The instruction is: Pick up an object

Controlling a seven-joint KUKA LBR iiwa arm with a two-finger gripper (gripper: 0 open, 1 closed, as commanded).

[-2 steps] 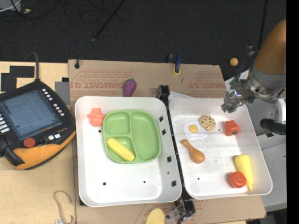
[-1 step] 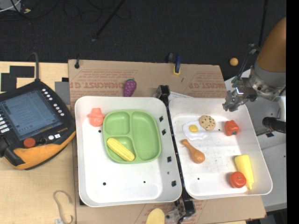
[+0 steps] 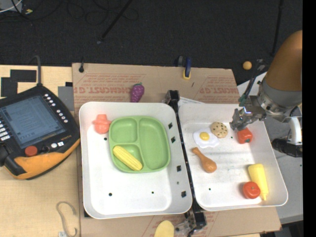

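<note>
The right bin [image 3: 276, 157] holds a fried egg [image 3: 204, 138], a cookie [image 3: 218, 129], a brown drumstick [image 3: 204, 160], a small red piece [image 3: 245, 136], a yellow piece [image 3: 258, 178] and a red tomato [image 3: 251, 189]. My gripper [image 3: 240, 118] hangs over the bin's far right part. It is just above and left of the small red piece and right of the cookie. I see nothing held in it.
The left bin [image 3: 94, 181] carries a green divided plate [image 3: 139, 143] with a corn cob [image 3: 127, 157], and a pink toy [image 3: 100, 124] beside it. A purple grape bunch [image 3: 137, 92] lies behind the bins. A lemon [image 3: 164, 228] lies in front. A teach pendant [image 3: 34, 127] sits at far left.
</note>
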